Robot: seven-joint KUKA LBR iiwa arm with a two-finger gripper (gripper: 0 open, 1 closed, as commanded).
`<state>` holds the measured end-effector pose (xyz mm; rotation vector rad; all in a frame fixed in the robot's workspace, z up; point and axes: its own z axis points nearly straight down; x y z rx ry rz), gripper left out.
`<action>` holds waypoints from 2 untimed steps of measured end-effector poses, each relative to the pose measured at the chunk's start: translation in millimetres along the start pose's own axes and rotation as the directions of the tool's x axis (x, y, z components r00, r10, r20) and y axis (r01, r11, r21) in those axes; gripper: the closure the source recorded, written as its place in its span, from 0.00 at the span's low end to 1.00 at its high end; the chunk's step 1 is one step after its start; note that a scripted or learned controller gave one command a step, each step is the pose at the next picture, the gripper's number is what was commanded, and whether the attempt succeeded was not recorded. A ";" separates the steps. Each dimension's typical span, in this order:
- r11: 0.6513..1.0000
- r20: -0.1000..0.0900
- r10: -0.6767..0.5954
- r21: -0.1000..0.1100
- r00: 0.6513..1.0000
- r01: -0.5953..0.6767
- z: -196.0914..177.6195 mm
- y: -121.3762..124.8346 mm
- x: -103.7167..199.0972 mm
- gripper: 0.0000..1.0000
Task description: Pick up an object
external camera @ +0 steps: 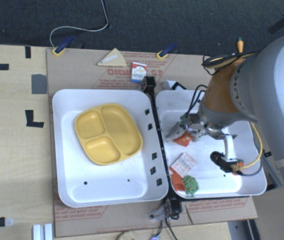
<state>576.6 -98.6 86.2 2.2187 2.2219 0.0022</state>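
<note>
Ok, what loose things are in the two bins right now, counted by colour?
Yellow: 1, the three-compartment plastic tray in the left bin
Orange-red: 1, the small item below the gripper
White with red print: 1, the flat packet
Green: 1, the broccoli-shaped toy
Total: 4

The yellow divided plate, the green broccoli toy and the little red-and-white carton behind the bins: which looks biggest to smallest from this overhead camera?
1. Yellow divided plate, by far the largest.
2 and 3. Green broccoli toy and red-and-white carton look about alike; the carton sits farther back, so I would not rank them.
</note>
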 end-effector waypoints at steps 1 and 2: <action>1.000 0.001 0.000 -0.002 1.000 0.000 -9.9 0.5 -0.2 1.00; 1.000 -0.001 -0.001 0.002 1.000 0.001 -98.4 -3.5 57.1 1.00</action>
